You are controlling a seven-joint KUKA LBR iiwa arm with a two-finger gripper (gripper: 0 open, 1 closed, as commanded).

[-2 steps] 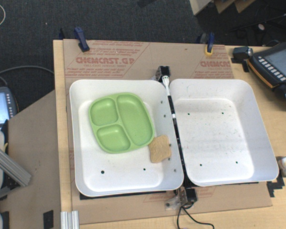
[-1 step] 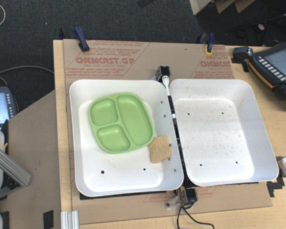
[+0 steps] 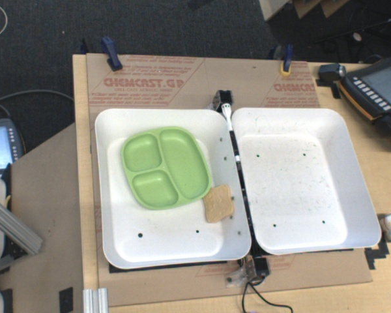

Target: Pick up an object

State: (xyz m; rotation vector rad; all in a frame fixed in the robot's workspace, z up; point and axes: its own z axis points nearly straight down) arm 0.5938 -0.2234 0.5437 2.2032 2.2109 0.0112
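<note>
Left bin [image 3: 111, 240]: shallow, white, rounded corners; holds both loose things; two small dark dots on its floor toward the near edge.
Green plate [image 3: 165, 167]: three-compartment plastic tray, lying flat in the left bin, turned at a slant; one long section on the side toward the right bin, two smaller ones on the far side from it.
Tan piece [image 3: 218, 203]: flat, roughly square, cracker- or sponge-like; lies in the left bin just beside the green plate's near right corner, seemingly touching its rim, between the plate and the wall shared with the right bin.
Right bin [image 3: 352, 175]: same make, set against the left bin; floor speckled with fine dark specks and a few dark dots.
Seam between bins: a thin black cable or strip [image 3: 236, 168] runs along it, away from the left bin's near corner.
Worktop [image 3: 150, 77]: brown board with red lettering beyond the left bin; a blue clamp [image 3: 111, 53] at its far edge.
Pincer: out of frame, so its state cannot be told.
</note>
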